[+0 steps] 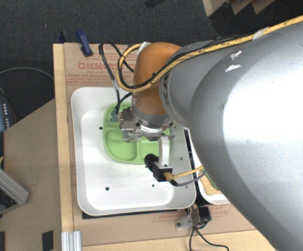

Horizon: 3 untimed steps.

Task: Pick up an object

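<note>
A light green, flat plastic object (119, 146) lies in the middle of the left white bin (96, 192). The arm reaches in from the right and its orange band (154, 77) sits over the bin's back part. My gripper (132, 131) hangs straight down onto the green object, and the wrist hides the object's right and rear portions. The fingertips are covered by the wrist housing.
The right bin (214, 193) is mostly hidden under the grey arm; a sliver with something pale in it shows at its near corner. Black and yellow cables loop off the wrist. A blue clip (83, 42) lies on the cardboard behind the bins.
</note>
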Motion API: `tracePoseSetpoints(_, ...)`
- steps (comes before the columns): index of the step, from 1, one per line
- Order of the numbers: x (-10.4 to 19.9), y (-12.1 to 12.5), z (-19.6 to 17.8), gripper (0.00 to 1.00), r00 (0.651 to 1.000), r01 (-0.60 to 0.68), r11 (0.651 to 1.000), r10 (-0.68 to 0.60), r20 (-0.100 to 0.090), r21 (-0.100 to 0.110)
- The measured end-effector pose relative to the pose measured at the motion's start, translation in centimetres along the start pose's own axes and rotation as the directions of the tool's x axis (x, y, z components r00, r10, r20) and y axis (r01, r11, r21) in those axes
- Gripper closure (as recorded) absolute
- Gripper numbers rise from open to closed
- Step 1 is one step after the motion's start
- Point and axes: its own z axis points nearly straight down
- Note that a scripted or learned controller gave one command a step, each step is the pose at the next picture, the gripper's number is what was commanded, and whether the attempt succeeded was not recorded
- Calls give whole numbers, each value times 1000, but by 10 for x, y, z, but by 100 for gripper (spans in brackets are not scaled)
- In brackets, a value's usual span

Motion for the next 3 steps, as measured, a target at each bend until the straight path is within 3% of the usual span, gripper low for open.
tracePoseSetpoints(1,-82,83,-129,100,1000,-7,1000,7,2,-15)
tracePoseSetpoints(2,-50,-23,-148,100,1000,6,1000,-6,-3,11)
tracePoseSetpoints(3,21,-48,-304,100,1000,12,1000,-12,-11,-12)
